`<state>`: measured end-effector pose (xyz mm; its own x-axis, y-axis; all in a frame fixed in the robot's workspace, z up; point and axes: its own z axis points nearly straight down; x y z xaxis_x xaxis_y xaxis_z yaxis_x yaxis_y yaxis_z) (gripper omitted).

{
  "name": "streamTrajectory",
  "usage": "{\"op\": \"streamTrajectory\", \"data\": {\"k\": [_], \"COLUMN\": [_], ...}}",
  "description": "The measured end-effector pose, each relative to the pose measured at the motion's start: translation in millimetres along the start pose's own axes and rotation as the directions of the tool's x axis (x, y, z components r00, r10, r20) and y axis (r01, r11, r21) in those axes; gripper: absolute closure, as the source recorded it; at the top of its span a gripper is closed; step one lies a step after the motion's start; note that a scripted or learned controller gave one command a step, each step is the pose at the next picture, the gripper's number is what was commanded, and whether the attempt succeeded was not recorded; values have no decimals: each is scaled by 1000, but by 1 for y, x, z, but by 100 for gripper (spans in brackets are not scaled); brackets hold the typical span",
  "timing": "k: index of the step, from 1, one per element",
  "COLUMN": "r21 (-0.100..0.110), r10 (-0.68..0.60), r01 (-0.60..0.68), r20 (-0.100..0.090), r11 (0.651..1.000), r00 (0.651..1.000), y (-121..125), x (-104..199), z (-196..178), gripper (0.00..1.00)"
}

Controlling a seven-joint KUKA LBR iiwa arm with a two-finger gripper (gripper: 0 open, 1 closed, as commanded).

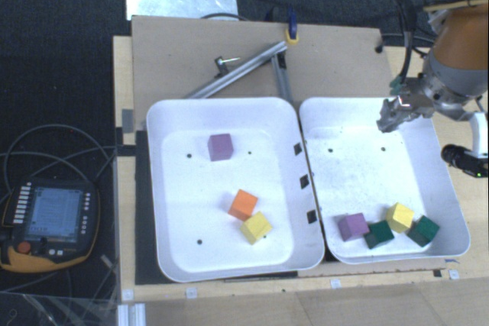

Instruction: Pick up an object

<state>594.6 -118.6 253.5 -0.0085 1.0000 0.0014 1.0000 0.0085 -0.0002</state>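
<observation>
Hovering above the right bin (439,156), the claw (394,115) grasps nothing I can confirm; its state is unclear. Next: descend toward the blocks, like the purple cube (353,225), well below it.

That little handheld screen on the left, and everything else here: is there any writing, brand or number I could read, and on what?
No text here can be read.
Handheld control pendant: its screen shows pale rows, too blurred to read; the buttons beside it carry no legible marks.
Coloured blocks, such as the purple block and orange block: plain faces, no lettering.
White bins: unmarked.
</observation>
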Motion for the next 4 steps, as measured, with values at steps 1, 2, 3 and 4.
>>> {"op": "streamTrajectory", "data": {"k": [1, 2, 3, 4], "r21": [1, -2, 0, -2], "r10": [-1, -3, -2, -3], "r01": [1, 3, 2, 3], "r20": [-1, -1, -1, -2], "r11": [1000, 1000, 1000, 1000], "r00": [1000, 1000, 1000, 1000], "y": [-19, -19, -32, -43], "x": [57, 109, 162, 214], "z": [6, 2, 16, 7], "gripper": [100, 100, 100, 100]}}
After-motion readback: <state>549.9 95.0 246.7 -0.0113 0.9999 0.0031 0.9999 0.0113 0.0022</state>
